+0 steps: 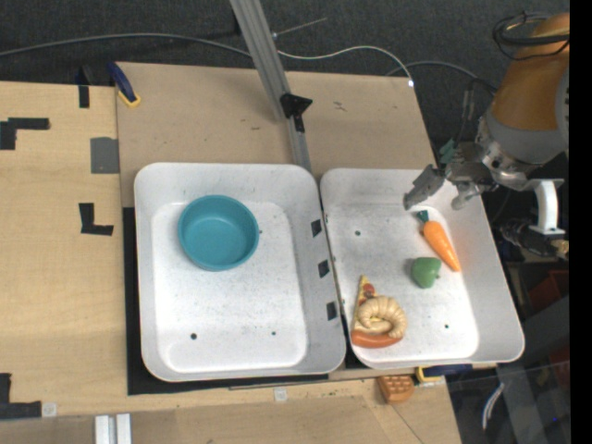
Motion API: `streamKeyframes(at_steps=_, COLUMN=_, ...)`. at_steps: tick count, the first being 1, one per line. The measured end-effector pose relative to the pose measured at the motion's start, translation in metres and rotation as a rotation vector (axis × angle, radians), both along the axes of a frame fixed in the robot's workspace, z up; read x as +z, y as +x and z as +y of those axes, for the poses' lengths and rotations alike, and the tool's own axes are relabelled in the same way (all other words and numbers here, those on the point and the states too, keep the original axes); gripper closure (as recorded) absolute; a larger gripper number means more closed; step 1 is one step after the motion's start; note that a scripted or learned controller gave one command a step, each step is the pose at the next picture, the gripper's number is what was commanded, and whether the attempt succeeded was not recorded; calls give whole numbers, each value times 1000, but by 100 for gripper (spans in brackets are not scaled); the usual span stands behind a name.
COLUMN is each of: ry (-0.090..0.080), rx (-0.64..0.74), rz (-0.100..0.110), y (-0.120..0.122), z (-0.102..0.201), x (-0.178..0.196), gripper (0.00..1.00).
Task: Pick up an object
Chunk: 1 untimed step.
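Two bins: side by side on bench.
Left bin: blue bowl at upper left.
Right bin, near edge: pastry-like toy.
Right bin, middle: green piece, just left of carrot's tip.
Carrot: slanted, directly below gripper, top close to fingers.
Gripper: spread apart, grasping nothing, over right bin's far right.

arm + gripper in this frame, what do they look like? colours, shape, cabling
One arm entering from the right: a rounded orange band over a grey wrist section. Dark cables loop over the top of the orange part. The gripper is metallic grey, with two slim fingers on a compact, blocky base. A white, handle-like part sits just below the wrist, at the right edge. No readable markings.
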State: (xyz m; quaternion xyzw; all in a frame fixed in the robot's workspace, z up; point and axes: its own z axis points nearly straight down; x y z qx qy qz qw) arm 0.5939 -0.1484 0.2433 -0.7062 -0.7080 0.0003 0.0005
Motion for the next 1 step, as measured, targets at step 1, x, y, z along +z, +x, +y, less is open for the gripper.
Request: streamKeyframes(at_steps=1, ry=0, rx=0, rz=0, y=0, z=0, x=0, gripper=0)
